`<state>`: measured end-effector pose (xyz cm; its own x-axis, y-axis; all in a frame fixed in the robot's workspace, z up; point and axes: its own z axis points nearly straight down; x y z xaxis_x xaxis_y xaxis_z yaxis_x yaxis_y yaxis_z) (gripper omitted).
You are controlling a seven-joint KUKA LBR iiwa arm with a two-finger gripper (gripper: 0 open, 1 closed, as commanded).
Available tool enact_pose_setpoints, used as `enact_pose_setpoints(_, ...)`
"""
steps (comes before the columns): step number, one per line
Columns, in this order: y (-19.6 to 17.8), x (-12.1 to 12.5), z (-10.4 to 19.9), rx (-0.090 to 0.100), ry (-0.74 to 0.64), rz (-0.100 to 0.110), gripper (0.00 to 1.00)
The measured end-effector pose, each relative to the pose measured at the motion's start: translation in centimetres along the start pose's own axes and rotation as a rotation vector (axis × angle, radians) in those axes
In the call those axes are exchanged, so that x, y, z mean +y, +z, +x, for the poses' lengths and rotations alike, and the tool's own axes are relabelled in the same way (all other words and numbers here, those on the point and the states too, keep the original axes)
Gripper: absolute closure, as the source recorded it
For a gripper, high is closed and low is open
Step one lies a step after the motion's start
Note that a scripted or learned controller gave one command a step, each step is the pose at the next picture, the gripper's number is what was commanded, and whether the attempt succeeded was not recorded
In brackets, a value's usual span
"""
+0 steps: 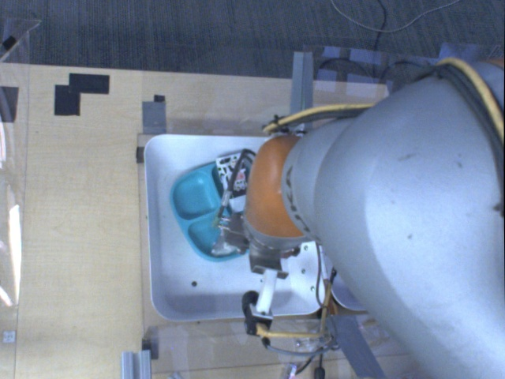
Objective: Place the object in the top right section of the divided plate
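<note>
Where arm [394, 212] covers plate [193, 196], bin [170, 290] floor open at left.

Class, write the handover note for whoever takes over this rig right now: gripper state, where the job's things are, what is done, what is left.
Gripper: low over the blue divided plate, at that plate's right side; the arm hides what it holds, if anything.
Divided plate: in the left white bin, toward its upper part.
Object: cannot be made out.
Done: arm has reached the plate.
Left: confirm the object lands in the top right section, then withdraw.
</note>
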<state>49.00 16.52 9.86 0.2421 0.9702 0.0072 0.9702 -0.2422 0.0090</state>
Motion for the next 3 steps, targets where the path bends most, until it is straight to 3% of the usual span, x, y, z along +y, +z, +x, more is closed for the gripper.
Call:
enact_pose_setpoints(1, 0.5, 1.4, -4.0, 0.01, 0.064, -0.01, 0.0)
enact_pose_setpoints(2, -8.7, 2.9, -5.2, -0.005, 0.041, 0.005, 0.0)
enact_pose_setpoints(3, -9.7, 3.1, -5.1, -0.003, 0.035, 0.002, 1.0)
